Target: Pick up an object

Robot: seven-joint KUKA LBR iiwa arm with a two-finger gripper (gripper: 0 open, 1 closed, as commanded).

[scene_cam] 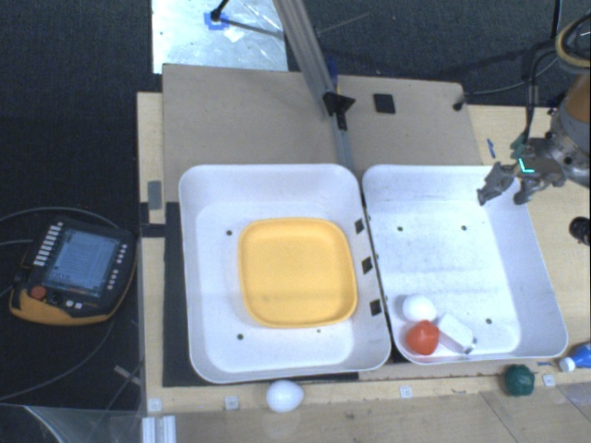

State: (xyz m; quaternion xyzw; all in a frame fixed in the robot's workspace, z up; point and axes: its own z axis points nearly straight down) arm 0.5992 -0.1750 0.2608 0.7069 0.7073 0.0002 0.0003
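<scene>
Right bin (pixel 462 247): red ball (pixel 423 338) far from end effector (pixel 508 188).

This place looks like a robotics laboratory, not a home or a shop. A pale wooden surface (pixel 480 137) stands on dark grey carpet floor (pixel 65 81). On it a flat brown cardboard sheet (pixel 249 118) lies under two shallow white plastic bins (pixel 277 178), placed side by side like a test station. On the floor at the left lies a yellow and grey handheld control pendant with a screen (pixel 72 273), with a black cable (pixel 37 224) going from it. A grey metal pole (pixel 305 40) rises behind the bins, and more black cables (pixel 480 63) run at the upper right.
</scene>
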